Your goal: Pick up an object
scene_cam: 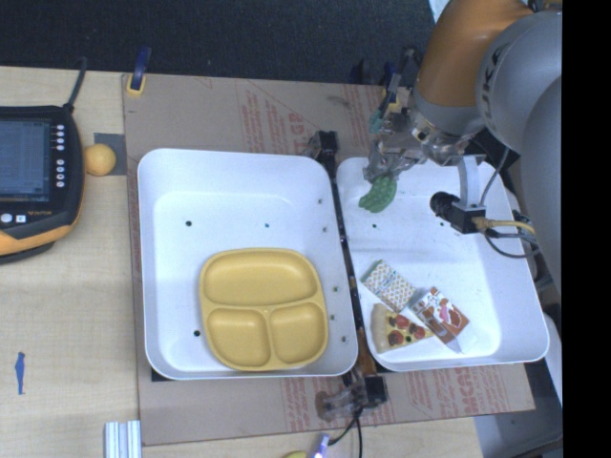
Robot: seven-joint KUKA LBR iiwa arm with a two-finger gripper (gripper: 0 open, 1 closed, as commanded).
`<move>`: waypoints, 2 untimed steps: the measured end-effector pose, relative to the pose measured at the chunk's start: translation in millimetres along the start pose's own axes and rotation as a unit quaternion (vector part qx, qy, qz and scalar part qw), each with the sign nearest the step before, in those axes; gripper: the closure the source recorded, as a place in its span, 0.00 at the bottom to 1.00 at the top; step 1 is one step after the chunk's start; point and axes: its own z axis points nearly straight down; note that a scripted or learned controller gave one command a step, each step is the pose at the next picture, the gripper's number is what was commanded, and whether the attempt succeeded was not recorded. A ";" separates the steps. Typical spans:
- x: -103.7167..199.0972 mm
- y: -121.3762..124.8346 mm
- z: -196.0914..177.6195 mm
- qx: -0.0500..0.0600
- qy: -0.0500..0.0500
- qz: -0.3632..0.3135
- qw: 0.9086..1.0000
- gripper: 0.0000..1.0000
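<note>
Far left on the bench: a black control tablet (33, 181) with an orange rim, screen facing up. Just beside it to the right, a small yellow ball (99, 159). A small blue mark (20, 371) sits on the wood near the lower left edge.

Left bin (162, 256), white and shallow, rests on brown cardboard. In its lower half lies a yellow divided plate (263, 306) with three compartments, flat on the bin floor.

Right bin (477, 284), touching the left bin along the middle seam. Near its front edge, clustered close together: a small patterned packet (389, 282), a toy pizza slice (398, 330), and a red printed wrapper (441, 316), the wrapper overlapping the slice.

At the back left corner of the right bin, the gripper (388, 167) hangs from the grey arm (506, 74) with its orange band. A green leafy item (379, 194) sits pinched between the fingertips, its lower end near or touching the bin floor; which one cannot be told.
</note>
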 end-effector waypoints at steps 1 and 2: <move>43.9 0.1 -19.1 0.000 0.001 0.000 1.000 1.00; 127.0 0.2 -53.0 0.001 0.001 0.000 1.000 1.00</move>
